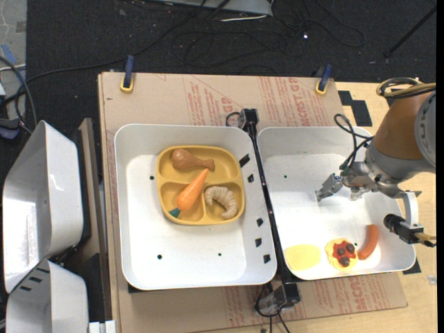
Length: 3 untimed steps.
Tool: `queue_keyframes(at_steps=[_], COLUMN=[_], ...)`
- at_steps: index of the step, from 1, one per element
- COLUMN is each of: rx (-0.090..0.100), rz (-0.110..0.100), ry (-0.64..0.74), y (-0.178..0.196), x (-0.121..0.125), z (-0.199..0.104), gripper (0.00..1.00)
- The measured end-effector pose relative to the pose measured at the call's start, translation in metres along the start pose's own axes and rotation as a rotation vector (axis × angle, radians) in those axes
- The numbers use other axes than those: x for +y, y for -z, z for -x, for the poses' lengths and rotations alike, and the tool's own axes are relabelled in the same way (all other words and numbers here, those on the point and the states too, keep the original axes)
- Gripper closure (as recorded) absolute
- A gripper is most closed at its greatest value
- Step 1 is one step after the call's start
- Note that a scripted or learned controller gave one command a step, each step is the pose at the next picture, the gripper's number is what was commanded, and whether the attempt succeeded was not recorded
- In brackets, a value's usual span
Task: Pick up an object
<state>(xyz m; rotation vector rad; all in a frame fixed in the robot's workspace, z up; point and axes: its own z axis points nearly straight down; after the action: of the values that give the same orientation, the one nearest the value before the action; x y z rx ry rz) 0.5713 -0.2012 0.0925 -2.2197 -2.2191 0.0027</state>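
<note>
Gripper [328, 188] hangs over the right bin [305, 144], about mid-bin twd its right wall; fingers look slightly parted w/ nothing between them. Along the right bin's front edge: yellow flat disc [303, 257] nr the front-left corner, small red/yellow toy [342, 252] just right of it, orange sausage [368, 241] tilted nr the front-right corner. Left bin [139, 207] carries a yellow divided plate [166, 165] in its back half, w/ drumstick [192, 160], carrot [193, 190] & pale shrimp [223, 200], one per compartment.

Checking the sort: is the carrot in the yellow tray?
In: the carrot lies across the yellow tray, between drumstick and shrimp.
</note>
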Motion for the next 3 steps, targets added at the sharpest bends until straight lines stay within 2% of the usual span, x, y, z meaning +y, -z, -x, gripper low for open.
queue_keyframes(at_steps=[1, 3], rx=[-0.001, -0.004], rz=[0.005, 0.009], ry=[0.0, 0.001], y=[0.013, 0.105], x=[0.001, 0.001], z=[0.0, 0.014], gripper=[1.0, 1.0])
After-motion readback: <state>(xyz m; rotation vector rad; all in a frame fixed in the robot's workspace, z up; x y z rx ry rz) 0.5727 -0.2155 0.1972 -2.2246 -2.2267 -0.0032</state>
